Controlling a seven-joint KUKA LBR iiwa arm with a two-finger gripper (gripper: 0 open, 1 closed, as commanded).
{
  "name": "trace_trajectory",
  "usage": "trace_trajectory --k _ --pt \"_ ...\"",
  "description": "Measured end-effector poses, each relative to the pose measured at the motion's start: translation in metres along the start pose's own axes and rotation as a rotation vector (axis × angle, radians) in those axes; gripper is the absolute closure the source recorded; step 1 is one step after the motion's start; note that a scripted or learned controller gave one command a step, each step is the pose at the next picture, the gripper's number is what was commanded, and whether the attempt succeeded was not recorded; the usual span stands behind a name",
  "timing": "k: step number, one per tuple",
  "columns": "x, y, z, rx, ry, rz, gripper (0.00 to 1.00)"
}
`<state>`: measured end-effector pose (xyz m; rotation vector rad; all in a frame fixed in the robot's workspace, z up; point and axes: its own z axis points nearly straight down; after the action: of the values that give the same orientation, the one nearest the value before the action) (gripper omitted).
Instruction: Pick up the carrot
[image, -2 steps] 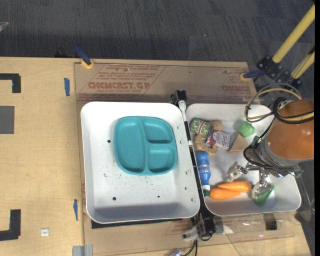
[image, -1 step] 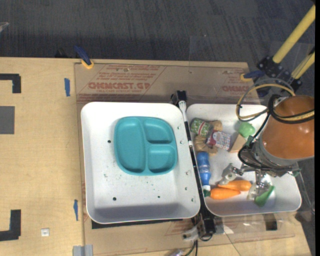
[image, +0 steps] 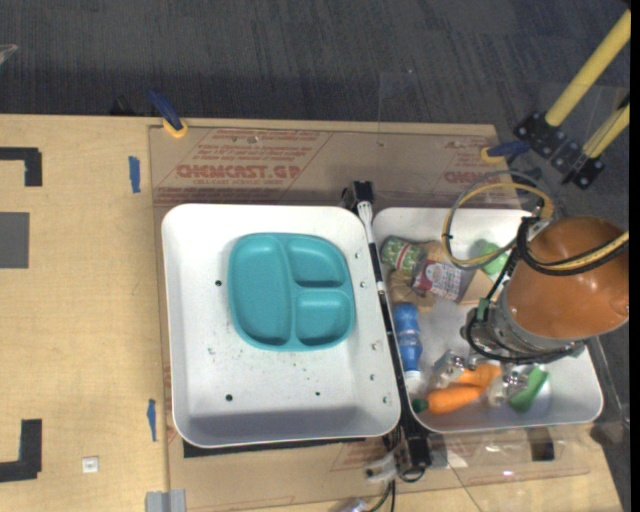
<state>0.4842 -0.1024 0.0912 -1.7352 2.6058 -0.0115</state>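
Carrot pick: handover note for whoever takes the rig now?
Gripper: low in the right bin, right over the carrot; the wrist hides it, so a grasp is unconfirmed.
Carrot: lying near the right bin's front edge, green end toward the left, not lifted.
Nearby clutter: blue bottle to its left, green piece to its right.
Left bin holds a teal divided plate.
Done: arm brought down at the carrot.
Left: confirm the grasp, lift clear.

Arm (image: 570, 280): bulbous orange band, grey metal wrist beneath, black and yellow cables looping over.
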Motion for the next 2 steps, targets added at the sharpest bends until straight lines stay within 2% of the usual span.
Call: trace_trajectory --k 1,2 --pt "0.042 -0.019 0.001 0.004 -0.007 -0.345 0.0" --pt "-0.009 0.002 0.0 0.005 0.002 -0.62 0.0"
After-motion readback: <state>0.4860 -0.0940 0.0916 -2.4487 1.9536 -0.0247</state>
